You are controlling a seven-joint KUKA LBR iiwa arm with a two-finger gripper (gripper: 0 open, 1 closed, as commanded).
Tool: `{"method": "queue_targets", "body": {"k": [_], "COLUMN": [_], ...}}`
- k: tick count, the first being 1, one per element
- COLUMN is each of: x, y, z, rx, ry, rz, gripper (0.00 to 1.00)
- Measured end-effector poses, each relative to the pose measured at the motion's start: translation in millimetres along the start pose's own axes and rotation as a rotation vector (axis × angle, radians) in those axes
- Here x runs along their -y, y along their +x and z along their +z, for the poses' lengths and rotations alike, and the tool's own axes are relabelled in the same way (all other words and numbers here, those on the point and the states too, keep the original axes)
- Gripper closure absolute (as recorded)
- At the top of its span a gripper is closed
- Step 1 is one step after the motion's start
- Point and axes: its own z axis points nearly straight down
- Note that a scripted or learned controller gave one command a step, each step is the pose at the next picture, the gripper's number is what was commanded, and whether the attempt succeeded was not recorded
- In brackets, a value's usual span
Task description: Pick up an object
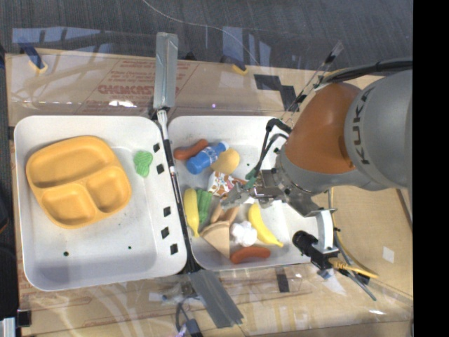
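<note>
My gripper (237,196) hangs low over the middle of the right bin (184,128), among a heap of toy food. Just left of it lie a colourful packet (222,182), a green piece (204,205) and a long yellow piece (190,210). Below it sit a tan wedge (218,238), a white lump (244,234), a banana (262,225) and a red sausage (250,255). Further up are a blue bottle (205,158), an orange-red sausage (190,149) and a pale yellow lump (226,161). Nothing is visibly held.
The left bin (91,269) holds a yellow divided tray (78,180) and a small green piece (143,162). A metal divider strip (165,76) runs between the bins. The arm's orange band (319,135) and grey body cover the right bin's right side.
</note>
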Motion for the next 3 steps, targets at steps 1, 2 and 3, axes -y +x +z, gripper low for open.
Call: {"method": "queue_targets", "body": {"k": [1, 2, 3], "x": [-25.7, -26.1, -80.5], "y": [9.3, 10.5, 51.9], "z": [97.6, 88.3, 10.1], "rx": [0.003, 0.001, -0.001], "ry": [-0.01, -0.008, -0.004], "rz": [-0.011, -0.017, 0.377], "gripper": [0.0, 1.0, 1.0]}}
